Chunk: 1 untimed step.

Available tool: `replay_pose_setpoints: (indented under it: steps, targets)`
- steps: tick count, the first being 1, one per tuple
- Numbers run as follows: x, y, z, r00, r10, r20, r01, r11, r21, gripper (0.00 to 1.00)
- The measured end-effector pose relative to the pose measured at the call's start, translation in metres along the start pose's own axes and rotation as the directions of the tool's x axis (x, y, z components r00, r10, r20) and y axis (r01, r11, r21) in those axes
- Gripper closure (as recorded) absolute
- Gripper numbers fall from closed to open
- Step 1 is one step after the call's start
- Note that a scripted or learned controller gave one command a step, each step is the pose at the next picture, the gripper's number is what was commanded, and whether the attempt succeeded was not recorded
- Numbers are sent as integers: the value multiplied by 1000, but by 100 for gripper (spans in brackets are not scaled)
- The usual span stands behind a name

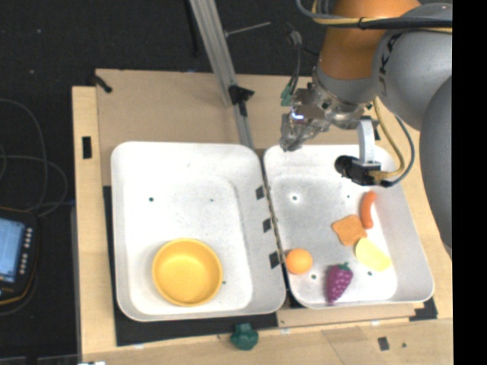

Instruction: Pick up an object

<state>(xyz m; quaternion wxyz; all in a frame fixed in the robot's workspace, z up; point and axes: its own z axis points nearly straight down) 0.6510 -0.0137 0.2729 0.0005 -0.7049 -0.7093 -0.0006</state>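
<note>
My gripper [291, 141] hangs over the far left corner of the right bin [319, 181], fingers pointing down, with nothing visible between them. In the near half of that bin lie an orange ball [298, 261], a purple grape bunch [338, 281], a yellow lemon-like piece [372, 255], an orange cracker-like slab [348, 230] and a small carrot [368, 208]. A yellow bowl [187, 271] sits in the near part of the left bin [183, 181]. All these things are well away from the gripper.
A slanted metal rail [217, 52] rises behind the bins, close to the gripper's left. A green object [244, 337] lies on the bench in front of the bins. A black clip with cable [358, 169] hangs from the arm over the right bin.
</note>
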Motion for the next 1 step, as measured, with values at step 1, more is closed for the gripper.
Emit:
replay_pose_setpoints:
  steps: [1]
  targets:
    - [58,-2,17,1000,0,1,0,1000,2,100]
